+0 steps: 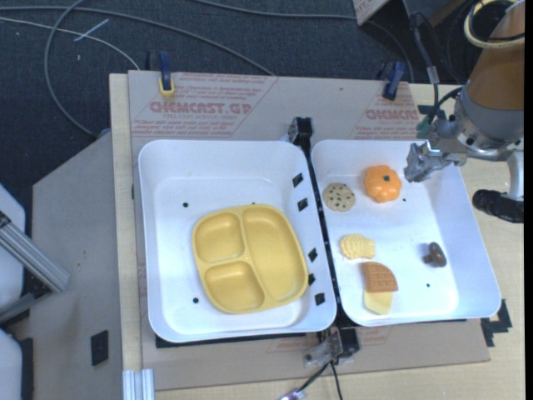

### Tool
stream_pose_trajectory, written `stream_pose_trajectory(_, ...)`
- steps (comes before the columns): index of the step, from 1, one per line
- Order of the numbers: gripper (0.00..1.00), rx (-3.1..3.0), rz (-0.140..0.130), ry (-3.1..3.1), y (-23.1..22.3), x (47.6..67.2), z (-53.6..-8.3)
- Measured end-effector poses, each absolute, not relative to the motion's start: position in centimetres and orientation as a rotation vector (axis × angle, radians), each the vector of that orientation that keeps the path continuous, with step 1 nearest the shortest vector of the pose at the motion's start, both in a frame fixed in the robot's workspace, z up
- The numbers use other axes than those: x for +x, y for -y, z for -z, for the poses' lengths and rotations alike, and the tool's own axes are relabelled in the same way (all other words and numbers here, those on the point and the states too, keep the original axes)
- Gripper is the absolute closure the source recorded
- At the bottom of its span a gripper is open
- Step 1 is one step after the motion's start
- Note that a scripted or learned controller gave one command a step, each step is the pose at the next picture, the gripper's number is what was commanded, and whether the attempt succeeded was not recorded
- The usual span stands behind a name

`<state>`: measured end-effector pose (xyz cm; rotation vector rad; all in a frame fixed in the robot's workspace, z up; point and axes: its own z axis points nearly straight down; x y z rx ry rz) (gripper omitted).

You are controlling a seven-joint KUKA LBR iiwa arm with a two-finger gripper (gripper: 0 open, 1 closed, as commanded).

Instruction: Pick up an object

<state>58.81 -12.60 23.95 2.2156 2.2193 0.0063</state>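
Left bin [158,223] sits far left of the claw and holds a yellow divided plate [248,257], three compartments, lots of bare white floor around it, mostly toward the far wall. A black divider strip [311,215] runs between the two bins, left of the claw.

Right bin [466,248]: cookie [339,197] left of the claw, near the divider. Orange toy fruit [382,183] just left of the claw, slightly nearer the camera, small gap, not touching. Pale yellow ridged piece [357,246] lower left of the claw. Below that, a waffle-like tan piece [379,287], close to the bin's near rim. Small dark brown lump [434,256] almost straight below the claw, well apart, alone on open floor.

Claw [419,163] hangs over the far right part of the right bin, close to the far rim. Nothing seen between its fingers; whether they stand wide or narrow, cannot tell. Arm [495,73] comes in from upper right. Open bin floor lies right of and below the claw. Counter [216,102] shows as cardboard beyond the bins.
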Motion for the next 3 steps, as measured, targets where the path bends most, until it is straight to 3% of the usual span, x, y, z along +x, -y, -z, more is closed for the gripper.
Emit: stream_pose_trajectory(3,1.00,2.217,-0.001,-2.232,-3.1,52.8,-23.4)
